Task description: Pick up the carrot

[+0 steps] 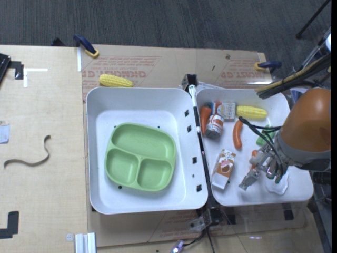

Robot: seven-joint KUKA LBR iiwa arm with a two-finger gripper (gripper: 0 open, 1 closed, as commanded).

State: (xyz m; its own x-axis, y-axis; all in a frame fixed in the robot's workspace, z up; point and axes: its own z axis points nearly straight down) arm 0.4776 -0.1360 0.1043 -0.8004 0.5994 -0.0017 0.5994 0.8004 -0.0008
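I read the jaws [251,177] low in the right bin [295,191], slightly apart, nothing between them. A small carton [224,167] lies just beside them. The carrot [238,134], a slim orange stick, lies farther up that bin. Left bin [100,157] holds a green tray [140,156]. Pale wooden table [37,104], dark carpet [158,9] beyond.

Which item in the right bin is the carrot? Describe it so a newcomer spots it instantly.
Start at the right white bin, then go to its left wall beside the divider. The carrot lies there lengthwise near the far end, touching a small can. It is a fatter orange taper tucked against the wall, unlike the slimmer orange-red sausage lying loose mid-bin.
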